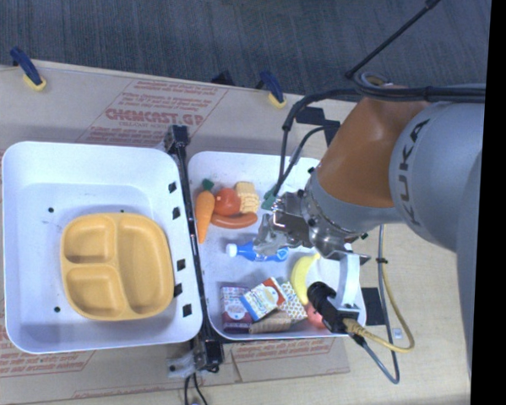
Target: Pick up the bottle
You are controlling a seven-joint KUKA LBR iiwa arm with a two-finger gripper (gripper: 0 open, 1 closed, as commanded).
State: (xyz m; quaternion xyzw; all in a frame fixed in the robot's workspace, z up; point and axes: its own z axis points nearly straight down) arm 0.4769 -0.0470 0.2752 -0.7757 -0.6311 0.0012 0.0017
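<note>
1. Camera view looks down on two white bins; the right bin [206, 165] sits in the middle of the frame.
2. A small blue bottle [249, 251] with a white cap lies on its side in the middle of that bin.
3. The gripper [274, 234] hangs right over the bottle's right end. I cannot tell how it is set.
4. A carrot [203, 213] and a tomato [227, 201] lie above the bottle, a banana [302, 273] to its right, and snack packs [260, 301] below.
5. The left bin [26, 177] holds a yellow tray [116, 264].

Bottle [252, 252]: small, blue-bodied with a white cap, lying on its side in the right-hand bin [205, 171], cap pointing toward the left bin, its far end sitting under the gripper [272, 234].
</note>
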